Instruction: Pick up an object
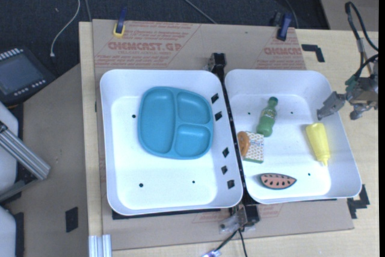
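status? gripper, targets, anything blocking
Gripper at right bin's right rim, holding nothing. Yellow bottle nearest; green bottle, sandwich, watermelon slice untouched. Nothing blocking.

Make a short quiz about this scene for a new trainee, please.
1. True or false: the blue plate lies in the left bin.
2. Which thing lies nearest the gripper: A) watermelon slice B) yellow bottle C) green bottle
3. Fill in: the sandwich lies against the right bin's ___ wall.

Key: 1 true; 2 B; 3 left.
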Robot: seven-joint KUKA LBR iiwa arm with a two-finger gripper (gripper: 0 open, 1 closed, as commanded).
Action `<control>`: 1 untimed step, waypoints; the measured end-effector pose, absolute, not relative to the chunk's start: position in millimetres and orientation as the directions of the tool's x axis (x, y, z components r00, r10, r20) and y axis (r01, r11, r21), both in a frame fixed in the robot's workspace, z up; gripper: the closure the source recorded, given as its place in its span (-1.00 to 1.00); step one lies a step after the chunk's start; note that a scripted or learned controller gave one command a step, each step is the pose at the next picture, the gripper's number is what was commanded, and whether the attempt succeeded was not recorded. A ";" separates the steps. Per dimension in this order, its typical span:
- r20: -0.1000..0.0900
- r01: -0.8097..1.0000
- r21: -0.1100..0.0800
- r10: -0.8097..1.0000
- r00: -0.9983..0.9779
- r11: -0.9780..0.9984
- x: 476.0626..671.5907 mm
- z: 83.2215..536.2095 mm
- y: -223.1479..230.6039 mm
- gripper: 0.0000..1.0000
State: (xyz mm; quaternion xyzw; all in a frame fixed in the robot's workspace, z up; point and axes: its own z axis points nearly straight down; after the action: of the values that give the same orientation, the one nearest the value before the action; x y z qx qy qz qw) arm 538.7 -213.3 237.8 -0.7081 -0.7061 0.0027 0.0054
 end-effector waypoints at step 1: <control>0.001 1.000 0.000 1.000 0.000 0.000 541.3 243.5 -212.8 -1.00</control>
State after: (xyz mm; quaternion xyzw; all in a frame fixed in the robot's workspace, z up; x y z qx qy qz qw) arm 541.3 -212.8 243.5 -0.7070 -0.7073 -0.0001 0.0004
